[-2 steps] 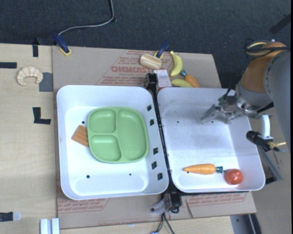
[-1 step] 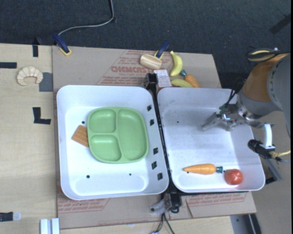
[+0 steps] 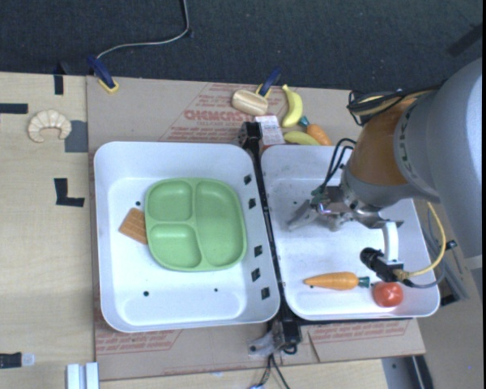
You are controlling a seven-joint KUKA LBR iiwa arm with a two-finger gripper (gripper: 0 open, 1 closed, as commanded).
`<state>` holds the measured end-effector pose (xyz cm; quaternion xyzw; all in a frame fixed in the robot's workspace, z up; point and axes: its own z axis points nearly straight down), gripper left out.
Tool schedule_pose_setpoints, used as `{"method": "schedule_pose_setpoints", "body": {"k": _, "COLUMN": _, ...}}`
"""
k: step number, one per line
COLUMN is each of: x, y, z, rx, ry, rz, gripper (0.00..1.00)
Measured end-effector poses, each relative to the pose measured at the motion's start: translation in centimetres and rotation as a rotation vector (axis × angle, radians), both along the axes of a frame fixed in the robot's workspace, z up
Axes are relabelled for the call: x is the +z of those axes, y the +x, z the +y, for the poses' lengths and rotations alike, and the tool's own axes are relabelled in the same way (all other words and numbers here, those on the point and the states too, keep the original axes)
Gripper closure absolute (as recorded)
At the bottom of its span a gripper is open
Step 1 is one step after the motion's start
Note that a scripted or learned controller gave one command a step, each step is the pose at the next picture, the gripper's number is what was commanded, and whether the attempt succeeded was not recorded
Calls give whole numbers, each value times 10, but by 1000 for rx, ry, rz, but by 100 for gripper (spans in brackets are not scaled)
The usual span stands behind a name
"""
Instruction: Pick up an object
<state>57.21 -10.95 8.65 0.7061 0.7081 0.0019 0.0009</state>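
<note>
In the right bin [image 3: 308, 164] an orange carrot [image 3: 336, 281] lies near the front wall, with a red tomato [image 3: 388, 294] just to its right in the front corner. My gripper [image 3: 304, 208] hangs low over the middle of this bin, pointing left. It is open, its fingers [image 3: 294, 220] spread with nothing between them. The carrot lies well in front of the gripper, apart from it.
The left bin [image 3: 113, 185] holds a green divided plate [image 3: 196, 223] with a brown cracker [image 3: 134, 226] at its left edge. Behind the bins lie a bread roll [image 3: 249, 101], a banana [image 3: 292, 108] and a small box [image 3: 267, 128]. A croissant [image 3: 49, 126] sits far left.
</note>
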Motion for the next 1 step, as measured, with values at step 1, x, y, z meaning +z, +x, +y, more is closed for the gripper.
{"method": "schedule_pose_setpoints", "body": {"k": 1, "x": -1, "y": 63, "z": 13, "rx": -1, "ry": -3, "rz": 0, "gripper": 0}}
